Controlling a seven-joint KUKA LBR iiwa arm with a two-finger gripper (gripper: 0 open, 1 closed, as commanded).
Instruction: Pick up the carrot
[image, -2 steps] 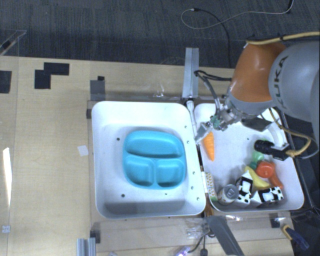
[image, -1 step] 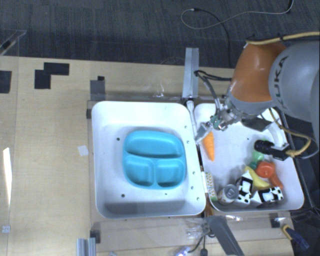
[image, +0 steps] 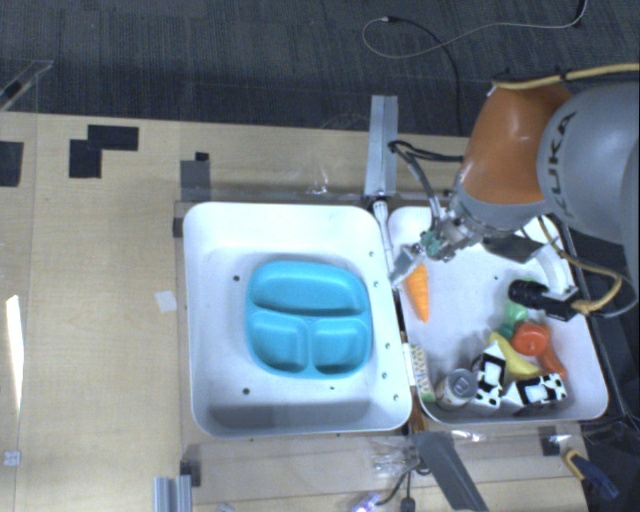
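One carrot (image: 418, 291), two bins — claw (image: 412, 262) at its top.

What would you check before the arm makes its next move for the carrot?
1. Carrot in sight, lying in the right bin near its left wall: ok.
2. Gripper close above the carrot's upper end: ok.
3. Carrot between the gripper's fingers: cannot tell.
4. Carrot apart from the pile of toys at the bin's lower end: ok.
5. Room beside the carrot: not ok on its left, where the bin wall is close.
6. Blue tray in the left bin, out of the way: ok.
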